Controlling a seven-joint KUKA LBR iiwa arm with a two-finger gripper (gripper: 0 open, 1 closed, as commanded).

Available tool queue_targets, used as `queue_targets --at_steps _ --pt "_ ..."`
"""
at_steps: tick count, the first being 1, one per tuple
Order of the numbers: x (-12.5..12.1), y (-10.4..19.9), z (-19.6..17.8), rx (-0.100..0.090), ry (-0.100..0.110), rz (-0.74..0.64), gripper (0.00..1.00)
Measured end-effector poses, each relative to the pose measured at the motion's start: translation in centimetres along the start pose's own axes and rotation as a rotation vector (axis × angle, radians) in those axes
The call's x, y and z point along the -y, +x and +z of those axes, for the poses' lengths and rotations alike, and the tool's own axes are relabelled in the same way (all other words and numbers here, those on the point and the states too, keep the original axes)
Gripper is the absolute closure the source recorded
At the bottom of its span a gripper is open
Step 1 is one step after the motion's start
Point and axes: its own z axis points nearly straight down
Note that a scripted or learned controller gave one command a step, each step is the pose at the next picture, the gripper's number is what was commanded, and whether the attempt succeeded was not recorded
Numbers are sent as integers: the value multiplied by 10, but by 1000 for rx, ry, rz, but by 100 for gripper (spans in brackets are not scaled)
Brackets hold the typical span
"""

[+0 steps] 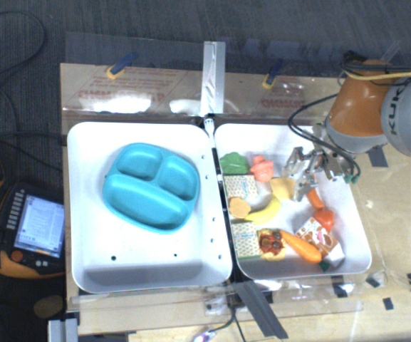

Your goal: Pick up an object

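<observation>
The banana point(268, 209) lies near the middle of the right bin point(358, 230), curved, with its long axis going from the lower left up toward the right, where its pale end comes close under the gripper point(301, 173). It is yellow and a little bent like a bow. Just beside it at the left there are a small patterned box point(239, 187) and a round orange piece point(239, 207). A carrot point(302, 246) lies nearer the front edge of the bin, with its long axis slanting down to the right corner.

The arm point(365, 116) reaches in from the right edge of the desk point(390, 191). The jaws hang over the back part of the right bin, above the banana's upper end. I cannot tell how far they are open, and nothing is seen between them.

The left bin point(84, 248) carries a blue divided plate point(151, 185).
</observation>
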Motion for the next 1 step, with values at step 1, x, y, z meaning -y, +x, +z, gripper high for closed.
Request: queue_targets --at_steps 1 --pt "2 -46 -127 -8 -5 -6 100"
